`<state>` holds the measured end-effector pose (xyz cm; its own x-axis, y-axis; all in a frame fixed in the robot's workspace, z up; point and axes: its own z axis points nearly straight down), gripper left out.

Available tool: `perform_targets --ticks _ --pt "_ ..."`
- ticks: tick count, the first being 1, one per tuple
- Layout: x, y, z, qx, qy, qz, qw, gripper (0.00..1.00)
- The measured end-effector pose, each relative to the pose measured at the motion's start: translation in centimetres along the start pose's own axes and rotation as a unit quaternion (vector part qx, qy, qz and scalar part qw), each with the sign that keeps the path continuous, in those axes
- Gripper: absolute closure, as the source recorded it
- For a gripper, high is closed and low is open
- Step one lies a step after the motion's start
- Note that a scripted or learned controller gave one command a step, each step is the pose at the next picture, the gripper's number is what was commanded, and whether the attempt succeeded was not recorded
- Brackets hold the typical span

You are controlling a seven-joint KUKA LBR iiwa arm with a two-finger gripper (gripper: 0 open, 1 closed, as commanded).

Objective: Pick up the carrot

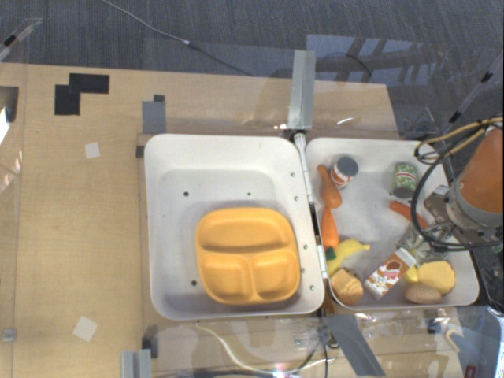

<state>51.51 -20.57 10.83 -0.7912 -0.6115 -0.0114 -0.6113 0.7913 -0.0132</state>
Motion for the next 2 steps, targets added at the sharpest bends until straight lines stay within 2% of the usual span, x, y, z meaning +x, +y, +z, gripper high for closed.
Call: perform_targets --ticks 1,2 --pt "-2.4 4.3 -1.6 -0.004 0.002 0.019 0.9998 1.00" --pt "-1.5 2.5 -10.5 -0.001 0.001 -0.136 0.9908 1.00"
